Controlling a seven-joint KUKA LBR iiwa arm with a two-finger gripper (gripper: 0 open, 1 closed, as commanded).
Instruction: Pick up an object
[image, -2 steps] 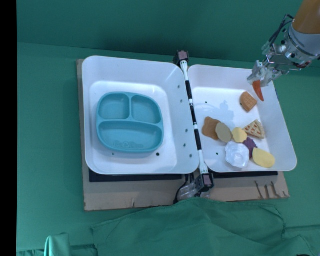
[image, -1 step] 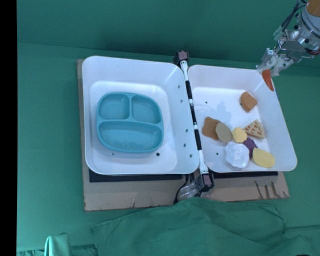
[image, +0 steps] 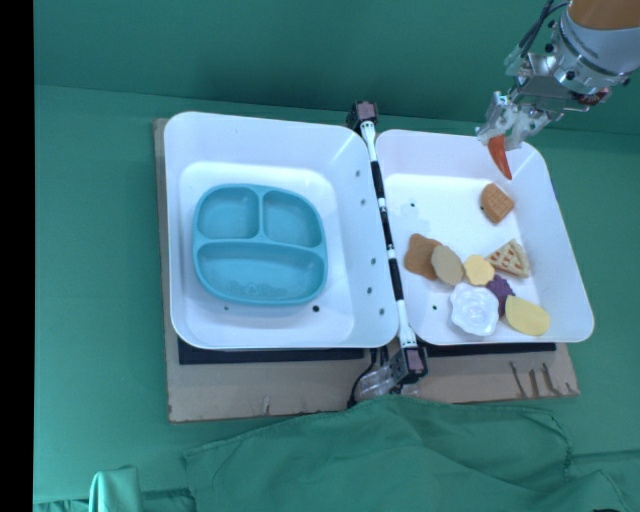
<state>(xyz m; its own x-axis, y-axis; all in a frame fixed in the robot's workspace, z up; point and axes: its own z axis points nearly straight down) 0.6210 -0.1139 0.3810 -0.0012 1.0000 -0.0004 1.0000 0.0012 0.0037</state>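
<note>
The claw (image: 503, 128) is clamped on a small orange-red carrot-shaped piece (image: 499, 157), lifted above the right white bin's (image: 560, 250) far corner. The pick looks nearly done.

You've got bright, even overhead light, no hard shadows. The two white bins run hot: the left bin (image: 262, 148) and right bin (image: 445, 168) are near clipped, so rim detail washes out. Soft glare on the teal plate (image: 260, 245) along its dividers. Thin shadow under the bins' near edges on the cardboard (image: 300, 395). Focus is soft overall; the arm's wrist at the top right corner is blurred. Green cloth (image: 100, 300) reads flat, slightly dim toward the near edge.
</note>
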